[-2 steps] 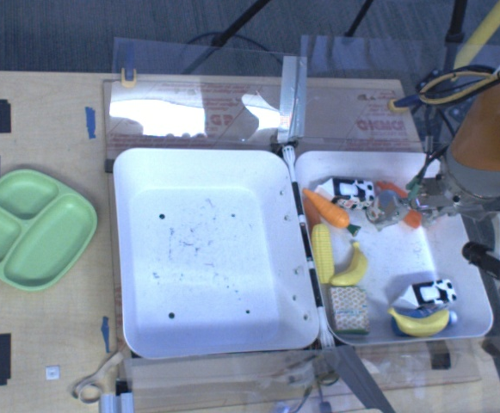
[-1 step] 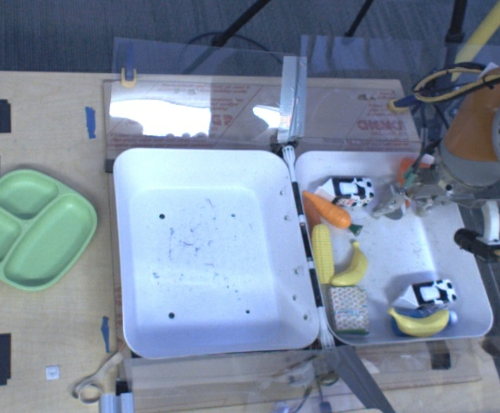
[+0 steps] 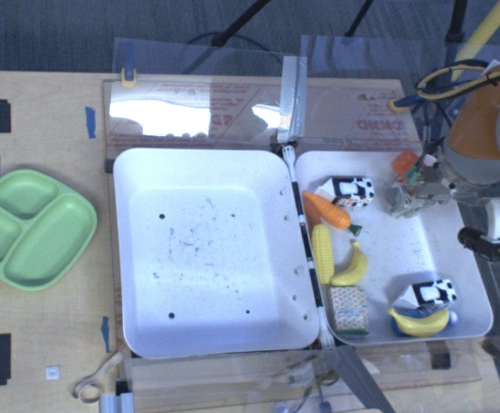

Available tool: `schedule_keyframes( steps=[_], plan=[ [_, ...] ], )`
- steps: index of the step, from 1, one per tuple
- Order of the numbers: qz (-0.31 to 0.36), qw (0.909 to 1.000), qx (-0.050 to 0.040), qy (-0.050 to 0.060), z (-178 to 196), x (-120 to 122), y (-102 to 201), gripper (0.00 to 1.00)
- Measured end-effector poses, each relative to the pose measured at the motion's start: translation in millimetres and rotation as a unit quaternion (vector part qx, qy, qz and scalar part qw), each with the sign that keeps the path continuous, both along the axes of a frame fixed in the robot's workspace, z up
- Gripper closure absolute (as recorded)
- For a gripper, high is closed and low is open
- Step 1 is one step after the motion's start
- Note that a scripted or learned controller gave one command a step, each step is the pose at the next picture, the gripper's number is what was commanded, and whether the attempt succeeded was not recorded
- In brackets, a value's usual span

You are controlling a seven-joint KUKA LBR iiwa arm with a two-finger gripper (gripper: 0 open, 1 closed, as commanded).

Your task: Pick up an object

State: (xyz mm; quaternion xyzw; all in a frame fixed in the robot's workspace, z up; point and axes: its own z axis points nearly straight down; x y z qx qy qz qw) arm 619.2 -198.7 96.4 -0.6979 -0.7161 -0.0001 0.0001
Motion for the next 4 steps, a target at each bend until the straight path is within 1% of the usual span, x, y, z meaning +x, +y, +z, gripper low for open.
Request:
schedule_keyframes(
  steps=[1,2,3,4],
  plan=[
    [-0.048,0.9988,0.0004,0.0,105,-76,25,1.0],
    [-0.104,0.9945,0.0004,0.001,47,-104,-7,1.0],
    [-0.251,0.968,-0.0007,-0.002,-10,-32,-9,1.0],
    [-0.273,0.962,0.0017,0.012,-12,10,-14,1.0]
  ],
)
